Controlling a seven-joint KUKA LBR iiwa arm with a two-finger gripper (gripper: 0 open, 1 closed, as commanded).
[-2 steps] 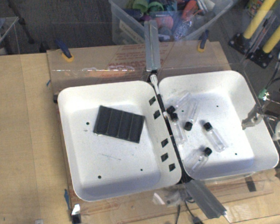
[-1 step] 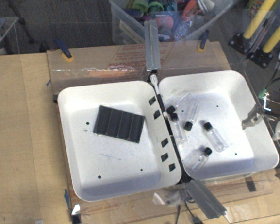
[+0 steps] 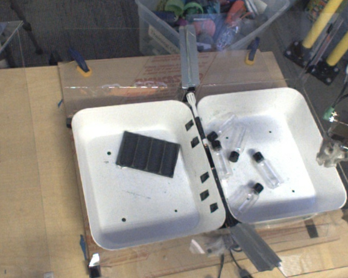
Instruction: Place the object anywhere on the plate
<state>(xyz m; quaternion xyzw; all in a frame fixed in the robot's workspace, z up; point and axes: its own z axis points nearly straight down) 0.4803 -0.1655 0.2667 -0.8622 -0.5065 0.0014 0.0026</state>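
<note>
Clear plastic vials (image 3: 248,159), flat ribbed black plate (image 3: 148,154); metallic end effector (image 3: 335,148), grip state unclear.

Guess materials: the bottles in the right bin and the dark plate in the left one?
Bottles: probably clear plastic, maybe glass; the white bin shows through them, caps black and opaque. Plate: dark grey, matte, no glare, ribbed into parallel strips; likely plastic or rubber, hard to say.

Red print on cardboard (image 3: 156,70) — blurred, unreadable.
</note>
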